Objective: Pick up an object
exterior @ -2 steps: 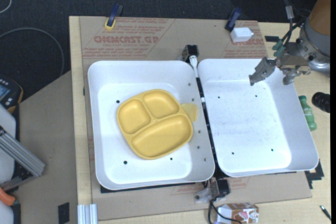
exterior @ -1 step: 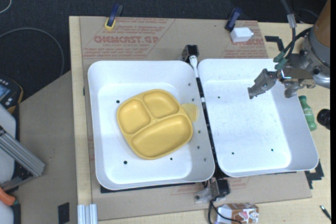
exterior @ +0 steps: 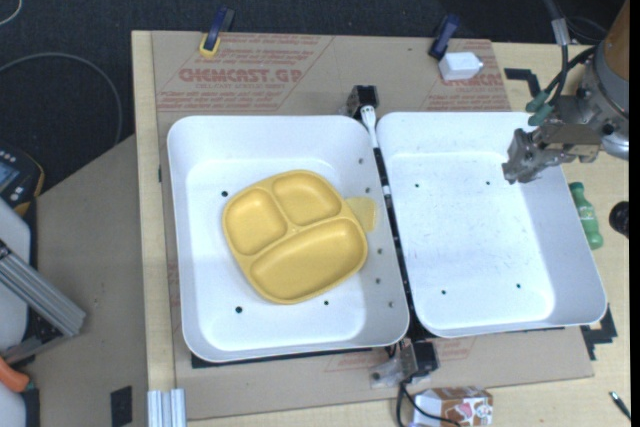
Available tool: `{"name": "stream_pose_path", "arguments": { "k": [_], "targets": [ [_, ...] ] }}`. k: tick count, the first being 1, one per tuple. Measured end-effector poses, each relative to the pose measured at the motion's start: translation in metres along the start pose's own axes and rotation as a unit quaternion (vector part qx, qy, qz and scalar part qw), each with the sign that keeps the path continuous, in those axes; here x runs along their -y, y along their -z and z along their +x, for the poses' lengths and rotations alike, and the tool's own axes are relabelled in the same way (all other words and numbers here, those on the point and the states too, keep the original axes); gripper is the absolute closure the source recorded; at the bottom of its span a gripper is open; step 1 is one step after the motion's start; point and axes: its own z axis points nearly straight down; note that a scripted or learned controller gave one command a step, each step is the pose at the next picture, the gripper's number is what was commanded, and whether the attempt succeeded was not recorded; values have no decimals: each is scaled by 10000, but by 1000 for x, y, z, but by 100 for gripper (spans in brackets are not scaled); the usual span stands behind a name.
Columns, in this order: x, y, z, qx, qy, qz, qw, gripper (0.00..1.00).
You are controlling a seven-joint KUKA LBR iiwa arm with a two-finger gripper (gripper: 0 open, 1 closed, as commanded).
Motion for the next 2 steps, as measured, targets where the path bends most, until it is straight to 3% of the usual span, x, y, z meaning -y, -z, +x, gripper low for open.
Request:
{"name": "stream_pose_path", "arguments": {
  "k": [1,2],
  "targets": [
    [6,-41,63,-18,26,58,10000,100],
    [6,-47,46,-7,-17,42,10000,100]
  ]
}}
